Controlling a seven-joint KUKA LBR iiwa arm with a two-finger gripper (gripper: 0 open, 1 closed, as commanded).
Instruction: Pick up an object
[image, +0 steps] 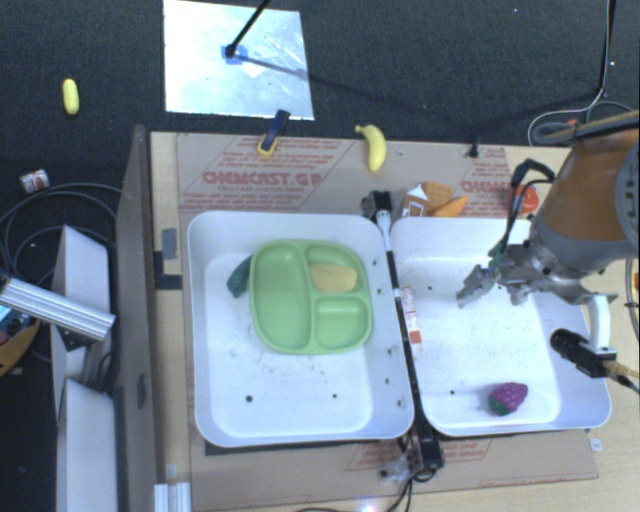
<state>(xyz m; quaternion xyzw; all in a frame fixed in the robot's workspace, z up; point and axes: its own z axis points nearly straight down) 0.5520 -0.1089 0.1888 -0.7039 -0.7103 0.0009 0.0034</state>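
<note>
Nothing is picked yet: the tool (478, 287) hangs wide and bare, above the purple fruit (507, 398).

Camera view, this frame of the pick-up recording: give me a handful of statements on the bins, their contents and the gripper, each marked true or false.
1. The green divided plate lies in the left bin. True.
2. A yellow item sits in one of the plate's compartments. True.
3. The purple object lies in the left bin. False: it lies in the right bin, near its front edge.
4. The gripper holds the purple object between its fingers. False: the gripper is over the right bin, apart from the purple object, with nothing visible in it.
5. A yellow banana lies on the cardboard behind the bins. True.
6. The arm reaches over the left bin. False: it is over the right bin.
</note>
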